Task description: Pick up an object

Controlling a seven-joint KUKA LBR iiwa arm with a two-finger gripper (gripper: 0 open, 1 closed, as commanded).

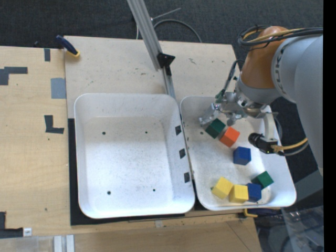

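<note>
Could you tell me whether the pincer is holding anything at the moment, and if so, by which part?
It cannot be told. The pincer sits right over the green block in the right bin, but the view does not show the block between its fingers.

I count two white bins: one left of centre (84, 156) and one to the right (283, 193). In the right bin I see seven blocks: two green (214, 128) (263, 179), two blue (242, 155) (254, 191), two yellow (222, 187) (240, 193), and one orange (229, 136).
</note>
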